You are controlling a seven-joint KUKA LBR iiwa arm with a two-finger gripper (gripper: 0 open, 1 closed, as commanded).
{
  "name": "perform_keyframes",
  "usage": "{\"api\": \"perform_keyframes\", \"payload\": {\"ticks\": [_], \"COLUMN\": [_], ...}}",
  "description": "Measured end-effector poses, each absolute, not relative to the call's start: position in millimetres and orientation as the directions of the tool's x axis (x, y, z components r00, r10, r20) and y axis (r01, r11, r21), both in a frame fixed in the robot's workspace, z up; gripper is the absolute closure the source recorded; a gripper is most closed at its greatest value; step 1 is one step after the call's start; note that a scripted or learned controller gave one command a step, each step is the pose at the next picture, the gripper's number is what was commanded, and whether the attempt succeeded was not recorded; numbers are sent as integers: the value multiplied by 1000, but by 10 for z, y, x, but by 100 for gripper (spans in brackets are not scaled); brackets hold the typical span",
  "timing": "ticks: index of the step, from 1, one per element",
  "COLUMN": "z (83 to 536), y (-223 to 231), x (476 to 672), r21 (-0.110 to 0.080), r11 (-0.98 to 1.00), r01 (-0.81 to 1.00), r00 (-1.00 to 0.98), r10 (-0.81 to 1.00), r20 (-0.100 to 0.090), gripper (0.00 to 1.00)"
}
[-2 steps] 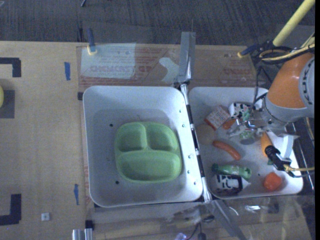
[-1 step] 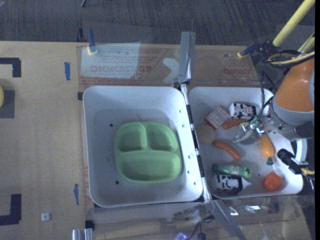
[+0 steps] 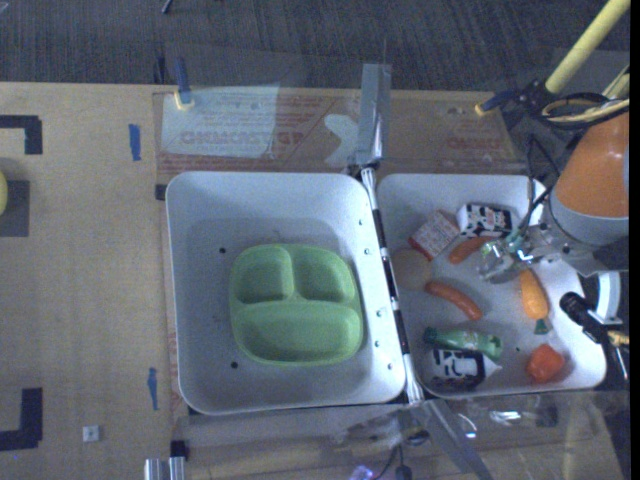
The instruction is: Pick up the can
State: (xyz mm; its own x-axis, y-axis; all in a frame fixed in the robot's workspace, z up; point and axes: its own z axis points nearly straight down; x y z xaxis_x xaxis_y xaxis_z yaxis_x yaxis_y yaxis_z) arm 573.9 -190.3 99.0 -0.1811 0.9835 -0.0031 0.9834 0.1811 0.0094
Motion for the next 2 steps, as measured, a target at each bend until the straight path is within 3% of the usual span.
{"api": "perform_keyframes", "payload": {"ticks": [1, 2], "z": [897, 2055], "y": [-1706, -1107], "x": [5779, 6573], "r21": [8, 3], "r11": [163, 84], "r01": [987, 996], "r00": [-163, -84], "r10": [987, 996], "r20": [-4, -2], "gripper": [100, 100]}}
